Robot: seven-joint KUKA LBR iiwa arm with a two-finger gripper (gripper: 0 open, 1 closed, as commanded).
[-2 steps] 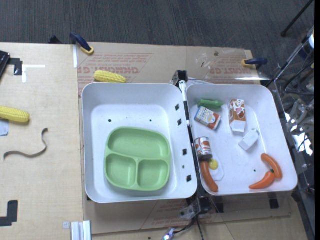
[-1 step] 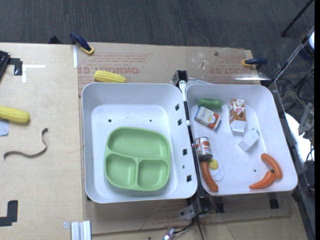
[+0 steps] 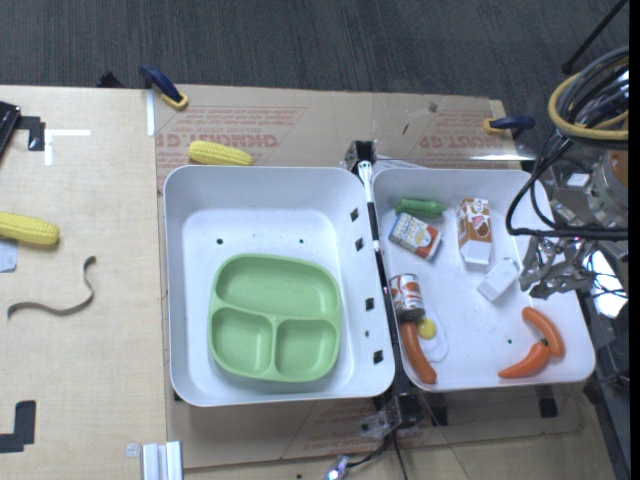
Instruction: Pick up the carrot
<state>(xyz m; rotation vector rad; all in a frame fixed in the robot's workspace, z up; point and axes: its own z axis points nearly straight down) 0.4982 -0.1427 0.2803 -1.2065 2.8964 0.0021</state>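
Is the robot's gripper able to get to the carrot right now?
Probably yes. The carrot lies bare along the right bin's near-left edge, nothing on top. The gripper hovers over the same bin, though a can touches the carrot's top end.

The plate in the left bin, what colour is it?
Light green plate, seen in the camera view.

Two white bins (image 3: pixel 180 268), two corn cobs (image 3: pixel 220 153), one green plate (image 3: pixel 275 318).

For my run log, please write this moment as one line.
gripper: over right bin, right side | carrot: lying at bin's front left, beside can | carrot not held | tray: in left bin
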